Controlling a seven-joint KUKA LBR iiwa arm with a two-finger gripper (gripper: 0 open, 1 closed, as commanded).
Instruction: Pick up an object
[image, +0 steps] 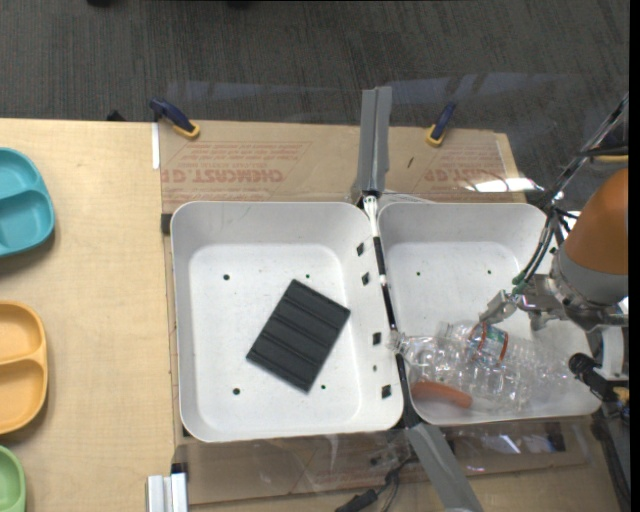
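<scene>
- Likely target: clear crinkled plastic packaging (470, 365), lying in the right bin (450, 225) toward its near edge, spread across most of the bin's width.
- An orange-red piece (441, 394) lies just beside the plastic at its near-left side; can't tell whether it's under the wrap or separate.
- Gripper (497, 325) sits at the upper-right part of the plastic, low in the bin, at or very near contact. Something small and coloured shows at the tips; too blurred to identify.
- Gripper state: cannot tell whether it's apart or closed, and nothing clearly sits in it.
- Arm (600, 240) comes in from the right, orange band above the wrist, over the right bin's far-right side.
- Other candidate: black ribbed slab (298, 334), flat and skewed in the middle of the left bin (265, 215), well apart from the gripper, untouched.
- Progress, my read: at the grasp stage. Nothing lifted. Left: confirm grip, raise clear of the bin.
</scene>
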